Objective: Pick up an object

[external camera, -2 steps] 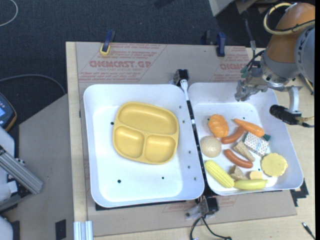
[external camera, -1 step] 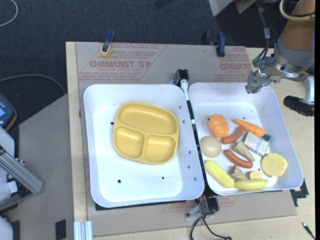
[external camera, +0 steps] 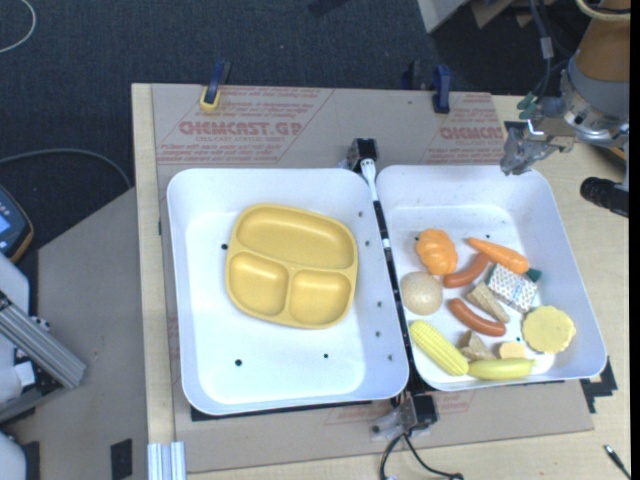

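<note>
Above the far right corner of the right bin (external camera: 560, 208) hangs the gripper (external camera: 517, 160), nothing between its fingers; whether they are open or closed I cannot tell. The toy food, carrot (external camera: 497, 255), sausages (external camera: 478, 315) and corn (external camera: 438, 347), is crowded in the near half. The bin's far part is bare. The left bin (external camera: 190, 268) holds a yellow divided plate (external camera: 291, 265).

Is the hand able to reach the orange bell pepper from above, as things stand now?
Probably yes. The hand hangs over the right bin's far rim, and the orange bell pepper lies uncovered at the pile's far edge, with bare floor on its far side.
</note>
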Controlling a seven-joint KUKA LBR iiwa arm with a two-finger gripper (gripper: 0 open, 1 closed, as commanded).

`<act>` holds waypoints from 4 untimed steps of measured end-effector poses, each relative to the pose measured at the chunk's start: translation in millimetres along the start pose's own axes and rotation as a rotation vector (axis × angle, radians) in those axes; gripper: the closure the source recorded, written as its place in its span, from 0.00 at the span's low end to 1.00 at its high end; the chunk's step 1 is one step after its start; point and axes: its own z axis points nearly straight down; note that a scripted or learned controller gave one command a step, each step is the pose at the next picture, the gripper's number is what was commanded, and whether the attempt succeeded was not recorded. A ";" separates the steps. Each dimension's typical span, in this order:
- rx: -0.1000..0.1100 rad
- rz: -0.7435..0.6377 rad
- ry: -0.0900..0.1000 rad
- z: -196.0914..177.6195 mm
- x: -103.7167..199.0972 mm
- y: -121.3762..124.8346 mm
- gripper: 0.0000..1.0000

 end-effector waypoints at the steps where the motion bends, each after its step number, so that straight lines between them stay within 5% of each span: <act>1: 0.009 -0.004 0.005 -5.7 51.1 -27.2 1.00; 3: 0.011 -0.005 0.006 5.5 158.9 -55.3 1.00; 4: 0.011 -0.003 0.004 12.4 184.3 -72.2 1.00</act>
